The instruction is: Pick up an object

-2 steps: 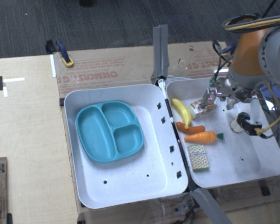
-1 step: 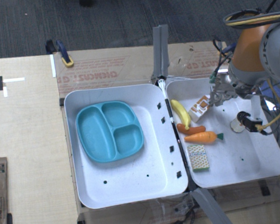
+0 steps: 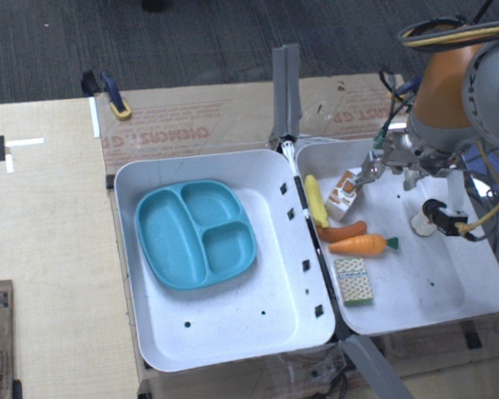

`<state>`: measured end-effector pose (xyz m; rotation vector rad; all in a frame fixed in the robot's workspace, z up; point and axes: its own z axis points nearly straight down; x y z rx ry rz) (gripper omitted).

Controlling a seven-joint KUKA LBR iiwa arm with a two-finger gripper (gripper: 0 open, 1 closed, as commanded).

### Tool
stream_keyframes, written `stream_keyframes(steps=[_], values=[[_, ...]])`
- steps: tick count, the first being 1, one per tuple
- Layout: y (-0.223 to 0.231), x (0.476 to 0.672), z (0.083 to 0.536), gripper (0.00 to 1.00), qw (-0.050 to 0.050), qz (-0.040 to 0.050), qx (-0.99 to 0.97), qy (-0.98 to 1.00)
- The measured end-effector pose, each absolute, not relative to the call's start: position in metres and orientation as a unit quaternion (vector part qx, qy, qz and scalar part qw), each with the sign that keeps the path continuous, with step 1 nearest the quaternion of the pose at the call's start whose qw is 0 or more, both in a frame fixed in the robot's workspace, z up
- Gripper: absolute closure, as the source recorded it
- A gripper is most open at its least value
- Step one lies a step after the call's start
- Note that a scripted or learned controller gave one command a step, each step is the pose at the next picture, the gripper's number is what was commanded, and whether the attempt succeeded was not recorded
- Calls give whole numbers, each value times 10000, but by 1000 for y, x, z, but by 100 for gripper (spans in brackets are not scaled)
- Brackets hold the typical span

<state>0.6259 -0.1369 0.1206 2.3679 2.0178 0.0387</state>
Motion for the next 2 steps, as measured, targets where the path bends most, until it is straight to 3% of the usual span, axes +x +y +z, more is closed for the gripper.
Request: stream_keyframes(steps=[1,2], values=[[-112,636,108,0,169,55,7036,7104],[-117,667,107,0,103,74,6902,7235]])
